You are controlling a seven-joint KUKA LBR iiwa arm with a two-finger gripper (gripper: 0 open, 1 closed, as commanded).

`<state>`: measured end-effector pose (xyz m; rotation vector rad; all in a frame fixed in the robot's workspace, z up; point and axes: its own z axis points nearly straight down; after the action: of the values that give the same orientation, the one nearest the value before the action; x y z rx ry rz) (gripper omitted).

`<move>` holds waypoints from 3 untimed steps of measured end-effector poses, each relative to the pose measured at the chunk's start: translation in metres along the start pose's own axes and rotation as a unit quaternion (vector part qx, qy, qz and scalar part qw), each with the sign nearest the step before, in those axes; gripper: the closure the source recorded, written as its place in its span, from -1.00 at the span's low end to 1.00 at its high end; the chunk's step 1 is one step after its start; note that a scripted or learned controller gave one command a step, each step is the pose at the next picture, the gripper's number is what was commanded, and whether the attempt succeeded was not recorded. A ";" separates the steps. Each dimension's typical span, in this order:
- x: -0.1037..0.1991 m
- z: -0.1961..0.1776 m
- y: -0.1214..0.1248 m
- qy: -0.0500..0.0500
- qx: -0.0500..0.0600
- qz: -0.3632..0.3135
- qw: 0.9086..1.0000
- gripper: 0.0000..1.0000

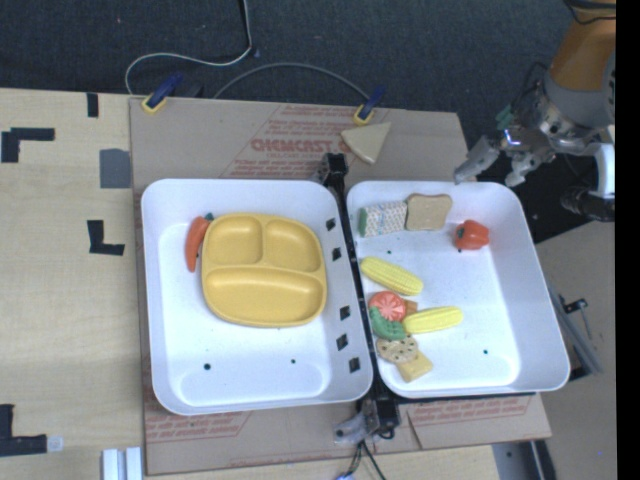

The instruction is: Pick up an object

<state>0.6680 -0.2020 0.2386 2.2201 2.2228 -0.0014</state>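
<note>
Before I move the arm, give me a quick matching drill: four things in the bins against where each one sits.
Things:
1. yellow divided plate
2. carrot
3. bread slice
4. red pepper

Places:
A. right bin, far edge, beside the speckled cracker
B. left bin, middle
C. right bin, far right part, alone
D. left bin, against the plate's left rim

Pairs: 1-B, 2-D, 3-A, 4-C

yellow tray (pixel 264 284), red tomato (pixel 472 234), white bins (pixel 240 381)

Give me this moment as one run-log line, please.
gripper: open, above right bin's far rim | held: nothing | nearest: tomato, bread slice | left bin: yellow tray, carrot
</note>
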 end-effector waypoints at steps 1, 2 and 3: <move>-0.020 0.160 -0.003 0.003 0.007 0.000 1.000 -1.00; -0.011 0.152 -0.047 -0.002 -0.002 0.001 1.000 -1.00; -0.011 0.142 -0.045 -0.001 -0.003 0.000 1.000 1.00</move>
<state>0.6233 -0.2133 0.0970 2.2162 2.2186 0.0012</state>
